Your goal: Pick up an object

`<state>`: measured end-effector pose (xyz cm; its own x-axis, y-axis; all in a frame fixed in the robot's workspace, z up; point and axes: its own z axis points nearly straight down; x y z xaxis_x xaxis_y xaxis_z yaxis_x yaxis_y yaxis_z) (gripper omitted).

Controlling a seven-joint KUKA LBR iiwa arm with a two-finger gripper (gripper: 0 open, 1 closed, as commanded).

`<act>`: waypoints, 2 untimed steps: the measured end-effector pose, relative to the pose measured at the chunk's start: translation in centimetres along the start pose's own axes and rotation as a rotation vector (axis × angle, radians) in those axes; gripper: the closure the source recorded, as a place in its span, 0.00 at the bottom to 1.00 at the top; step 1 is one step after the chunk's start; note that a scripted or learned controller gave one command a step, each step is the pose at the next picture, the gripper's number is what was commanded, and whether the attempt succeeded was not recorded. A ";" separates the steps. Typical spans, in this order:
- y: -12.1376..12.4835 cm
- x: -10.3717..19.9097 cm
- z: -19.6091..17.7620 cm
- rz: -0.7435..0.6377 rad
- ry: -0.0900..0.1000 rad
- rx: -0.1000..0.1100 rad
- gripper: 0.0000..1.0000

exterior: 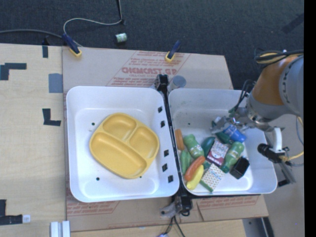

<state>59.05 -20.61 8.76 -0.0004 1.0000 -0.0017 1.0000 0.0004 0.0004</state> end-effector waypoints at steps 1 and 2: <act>0.2 0.0 -1.2 -0.001 -0.001 -0.007 1.00; -2.3 3.1 -13.3 -0.001 0.001 -0.002 1.00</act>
<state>56.75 -17.46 22.04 -0.0016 1.0000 -0.0012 1.0000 0.0016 0.0022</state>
